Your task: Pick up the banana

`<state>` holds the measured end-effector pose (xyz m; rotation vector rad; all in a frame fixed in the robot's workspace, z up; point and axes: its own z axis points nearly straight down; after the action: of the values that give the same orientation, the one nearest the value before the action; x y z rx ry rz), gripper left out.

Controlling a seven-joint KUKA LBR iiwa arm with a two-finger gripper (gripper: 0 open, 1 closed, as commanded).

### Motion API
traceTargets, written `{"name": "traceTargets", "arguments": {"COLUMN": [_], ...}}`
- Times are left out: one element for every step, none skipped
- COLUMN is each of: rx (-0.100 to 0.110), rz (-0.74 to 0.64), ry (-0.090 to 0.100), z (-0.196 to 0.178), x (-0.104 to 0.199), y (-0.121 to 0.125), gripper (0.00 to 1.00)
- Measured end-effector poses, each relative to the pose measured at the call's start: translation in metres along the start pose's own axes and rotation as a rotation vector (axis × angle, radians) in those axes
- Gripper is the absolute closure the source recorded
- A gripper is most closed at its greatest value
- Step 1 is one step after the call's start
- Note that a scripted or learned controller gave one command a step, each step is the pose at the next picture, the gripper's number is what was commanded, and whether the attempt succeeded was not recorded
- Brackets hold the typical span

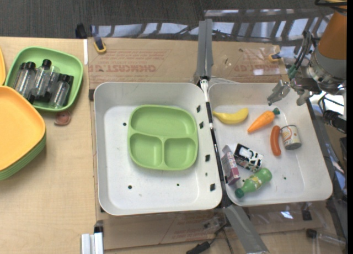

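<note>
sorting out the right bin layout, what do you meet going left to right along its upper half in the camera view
yellow banana → orange plastic carrot → red chili-shaped toy → small silver tin can, with the gripper hanging above the bin's far right corner.

Carrot [261, 121] — can [290, 137] — green plate [163, 137]

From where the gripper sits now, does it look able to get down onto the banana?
Probably yes. The banana lies alone near the right bin's left wall, apart from the carrot; nothing lies between it and the gripper.
</note>
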<state>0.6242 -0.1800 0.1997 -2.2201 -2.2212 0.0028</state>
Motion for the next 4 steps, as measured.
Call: {"name": "traceTargets", "arguments": {"rx": [0.000,0.000,-0.001,-0.002], "rz": [-0.074,-0.161,-0.131,-0.129], "ry": [0.000,0.001,-0.001,-0.001], "z": [0.050,0.058,0.062,0.053], "x": [0.058,0.065,-0.021,-0.021], "y": [0.010,-0.077,-0.074,-0.074], "gripper": [0.00,0.00,0.00,1.00]}}
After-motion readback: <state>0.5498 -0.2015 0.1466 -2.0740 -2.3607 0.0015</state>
